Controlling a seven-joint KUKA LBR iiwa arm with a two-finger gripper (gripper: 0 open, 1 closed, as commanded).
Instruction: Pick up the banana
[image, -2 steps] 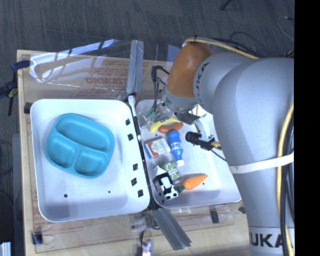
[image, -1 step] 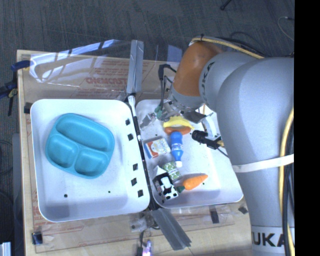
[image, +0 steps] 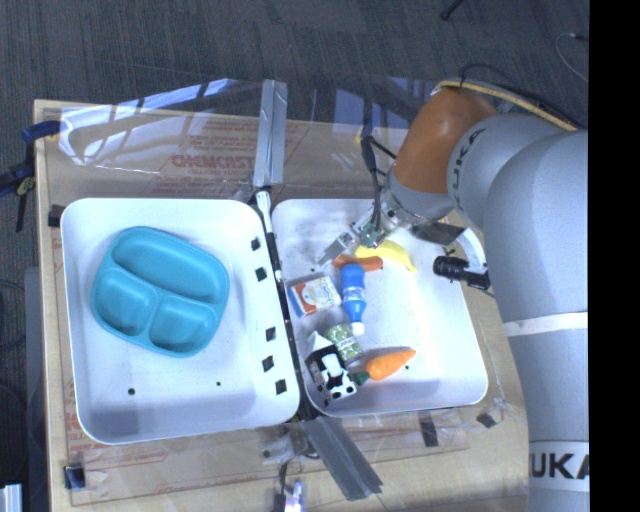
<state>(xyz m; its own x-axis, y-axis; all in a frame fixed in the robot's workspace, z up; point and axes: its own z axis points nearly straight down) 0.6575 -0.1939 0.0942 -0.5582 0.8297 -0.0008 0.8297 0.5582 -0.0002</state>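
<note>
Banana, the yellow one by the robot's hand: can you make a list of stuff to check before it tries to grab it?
1. Banana in the right bin: ok.
2. Hand close to the banana: ok, it sits just left of it.
3. Hand open wide enough: cannot tell.
4. Banana free of clutter: not ok, an orange piece and the blue bottle crowd its left end.
5. Banana fully seen: not ok, the arm covers part.
6. Banana already held: cannot tell.
</note>
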